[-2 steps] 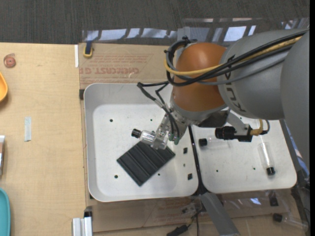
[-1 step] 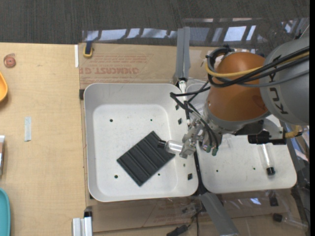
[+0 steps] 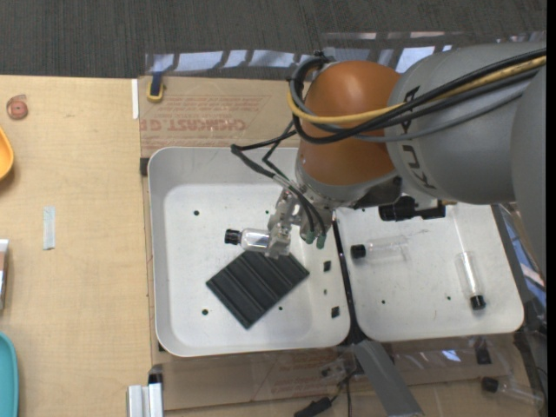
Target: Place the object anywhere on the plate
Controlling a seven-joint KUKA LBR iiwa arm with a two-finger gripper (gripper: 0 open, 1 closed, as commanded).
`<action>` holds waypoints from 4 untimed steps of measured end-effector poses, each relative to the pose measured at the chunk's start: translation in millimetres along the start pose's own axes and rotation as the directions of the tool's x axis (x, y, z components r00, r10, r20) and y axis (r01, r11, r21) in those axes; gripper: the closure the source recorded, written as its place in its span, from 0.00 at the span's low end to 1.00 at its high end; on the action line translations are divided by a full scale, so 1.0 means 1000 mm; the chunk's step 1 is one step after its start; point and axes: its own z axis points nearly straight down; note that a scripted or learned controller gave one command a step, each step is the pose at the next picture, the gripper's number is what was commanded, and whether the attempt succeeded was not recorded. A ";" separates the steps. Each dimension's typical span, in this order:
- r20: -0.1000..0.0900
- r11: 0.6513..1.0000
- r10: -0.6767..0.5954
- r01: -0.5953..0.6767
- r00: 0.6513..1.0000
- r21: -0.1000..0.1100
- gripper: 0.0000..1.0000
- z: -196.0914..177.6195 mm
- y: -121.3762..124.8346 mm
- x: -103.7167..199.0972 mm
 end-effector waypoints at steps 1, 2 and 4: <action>0.002 0.947 -0.321 0.321 0.947 -0.001 1.00 -0.079 -0.033 0.020; 0.001 0.903 -0.430 0.430 0.903 -0.001 1.00 0.006 0.043 -0.025; 0.001 0.955 -0.296 0.296 0.955 0.000 0.00 -0.120 0.097 -0.071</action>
